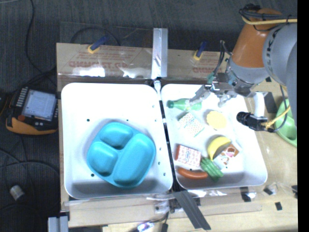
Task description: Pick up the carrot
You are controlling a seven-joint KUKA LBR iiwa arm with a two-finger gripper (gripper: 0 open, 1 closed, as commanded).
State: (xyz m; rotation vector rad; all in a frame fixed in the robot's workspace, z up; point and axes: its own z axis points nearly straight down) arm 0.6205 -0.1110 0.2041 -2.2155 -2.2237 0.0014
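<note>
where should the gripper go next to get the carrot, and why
Probably toward the near edge of the right bin: the gripper sits near its far edge by the green bottle, while the carrot lies along the near wall.

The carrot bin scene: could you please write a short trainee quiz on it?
1. True or false: the carrot lies in the left bin.
2. Which bin holds the blue tray? A left, B right.
3. The tool hangs over the right bin's ____ edge: near or far?

Key: 1 false, it lies at the right bin's near edge beside the red box; 2 A; 3 far.
</note>
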